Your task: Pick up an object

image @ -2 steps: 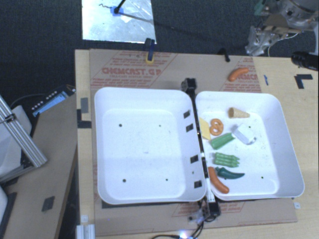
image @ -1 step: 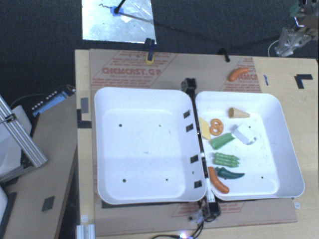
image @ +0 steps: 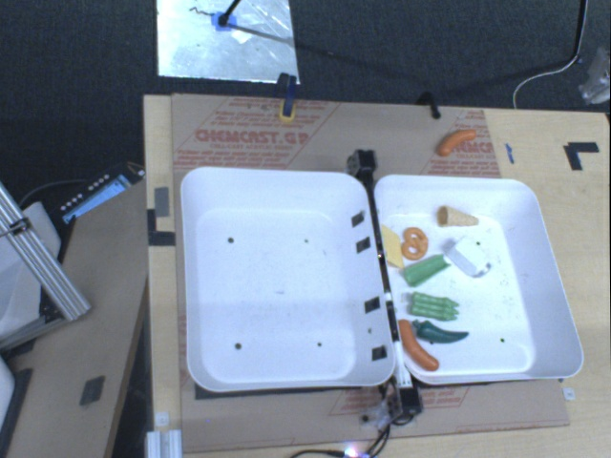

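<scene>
Camera view, remote notes. Red print "CHEMCAST GP" reads on the brown board under both bins, up-left of the right bin. The objects to pick lie in the right bin's left half: pretzel, yellow wedge, white block, green pieces, orange sausage. Another orange sausage sits on the board just above that bin. Left bin adjoins it. Dark carpet beyond. Claw state: I cannot tell.
</scene>
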